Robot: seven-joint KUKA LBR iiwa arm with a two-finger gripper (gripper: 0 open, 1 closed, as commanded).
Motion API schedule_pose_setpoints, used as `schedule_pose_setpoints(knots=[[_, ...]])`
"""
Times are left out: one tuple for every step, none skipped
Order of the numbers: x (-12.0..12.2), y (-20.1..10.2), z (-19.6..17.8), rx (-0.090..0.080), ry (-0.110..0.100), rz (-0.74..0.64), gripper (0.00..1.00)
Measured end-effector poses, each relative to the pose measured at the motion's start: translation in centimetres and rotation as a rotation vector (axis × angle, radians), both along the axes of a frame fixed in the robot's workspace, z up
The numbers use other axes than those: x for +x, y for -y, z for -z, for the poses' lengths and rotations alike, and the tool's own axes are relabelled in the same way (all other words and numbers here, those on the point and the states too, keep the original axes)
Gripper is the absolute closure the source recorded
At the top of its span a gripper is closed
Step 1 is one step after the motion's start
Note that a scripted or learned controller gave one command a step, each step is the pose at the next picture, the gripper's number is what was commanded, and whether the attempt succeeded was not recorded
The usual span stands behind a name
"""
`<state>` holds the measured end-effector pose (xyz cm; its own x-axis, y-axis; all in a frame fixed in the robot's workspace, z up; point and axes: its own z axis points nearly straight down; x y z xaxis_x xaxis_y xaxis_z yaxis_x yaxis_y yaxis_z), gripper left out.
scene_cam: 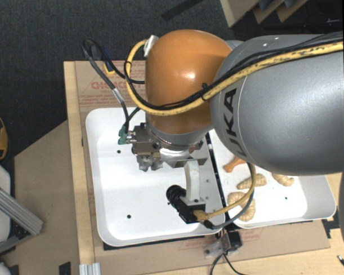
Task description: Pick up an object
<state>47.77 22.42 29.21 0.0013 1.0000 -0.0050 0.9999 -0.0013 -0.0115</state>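
I judge this the approach step: my grey-and-orange arm (184, 83) hangs over the left shallow white bin (109, 187), I cannot tell whether its jaws are apart or together, and since the pale tan curled pieces (284, 180) lie in the right shallow white bin (312, 205), the next move calls for shifting across above one.

Two white bins, left bin (109, 181) and right bin (312, 205); one orange piece (236, 164); three pale yellow pieces (284, 180) showing beside the arm (283, 102)
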Motion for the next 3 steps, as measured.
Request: schedule_pose_setpoints(knots=[[3.4,0.0,-0.2,0.005,0.014,0.000,1.00],[-0.1,0.0,2.9,0.003,0.003,-0.001,1.00],[3.1,0.0,1.9,0.006,0.014,0.000,1.00]])
